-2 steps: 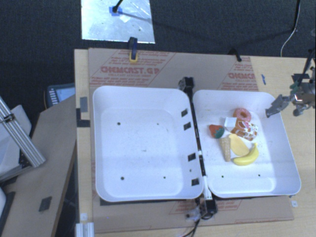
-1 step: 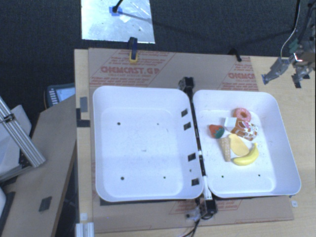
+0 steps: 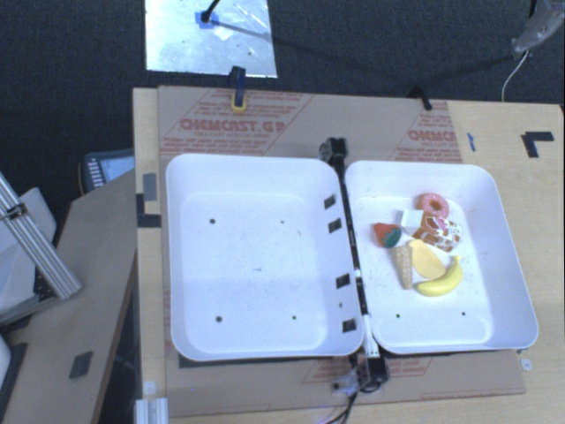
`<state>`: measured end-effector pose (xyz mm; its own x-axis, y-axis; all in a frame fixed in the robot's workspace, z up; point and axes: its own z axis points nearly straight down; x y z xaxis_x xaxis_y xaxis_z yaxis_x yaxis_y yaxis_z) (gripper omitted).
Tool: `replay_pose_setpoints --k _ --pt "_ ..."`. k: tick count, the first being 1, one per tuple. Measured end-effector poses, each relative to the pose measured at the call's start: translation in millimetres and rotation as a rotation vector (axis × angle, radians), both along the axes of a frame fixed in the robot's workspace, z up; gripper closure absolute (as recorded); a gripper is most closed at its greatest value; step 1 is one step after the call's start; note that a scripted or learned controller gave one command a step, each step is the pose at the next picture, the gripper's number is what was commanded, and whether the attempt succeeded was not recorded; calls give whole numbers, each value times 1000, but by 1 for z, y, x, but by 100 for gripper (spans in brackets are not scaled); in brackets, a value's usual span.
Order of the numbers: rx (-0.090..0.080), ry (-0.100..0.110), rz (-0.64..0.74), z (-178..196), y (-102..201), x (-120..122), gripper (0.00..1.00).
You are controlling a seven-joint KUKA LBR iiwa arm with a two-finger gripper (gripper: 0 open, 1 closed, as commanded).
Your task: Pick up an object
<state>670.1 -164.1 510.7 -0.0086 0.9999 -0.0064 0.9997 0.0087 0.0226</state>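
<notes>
Two shallow white bins sat side by side on the bench (image 3: 494,122), over a brown cardboard sheet (image 3: 265,122) printed in red with "CHEMCAST GP", readable at the sheet's 11 o'clock corner and repeated at its 1 o'clock corner. The left bin (image 3: 181,237) showed a bare floor with small dark dots. The right bin (image 3: 494,237) held all the objects, clustered just right of its centre. A pink ring doughnut (image 3: 433,205) lay at the 12 o'clock end of the cluster. A small white block (image 3: 411,218) lay at the doughnut's 7 o'clock. A red-and-white patterned piece (image 3: 439,232) lay at the doughnut's 6 o'clock. A red and green piece (image 3: 387,234) formed the 9 o'clock edge of the cluster. A tan cone (image 3: 403,265) sat at 7 o'clock, touching a pale yellow wedge (image 3: 427,259). A yellow banana (image 3: 441,282) curved along the 6 o'clock edge, touching the wedge. A row of dark clips (image 3: 340,253) ran along the seam between the bins. A reflective square panel (image 3: 210,23) lay on the dark floor at 12 o'clock from the left bin. The state of the claw could not be told.
</notes>
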Motion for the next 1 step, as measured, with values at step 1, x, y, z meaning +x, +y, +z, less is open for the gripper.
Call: replay_pose_setpoints --k 1 --pt "2 16 -11 27 -45 -2 0"
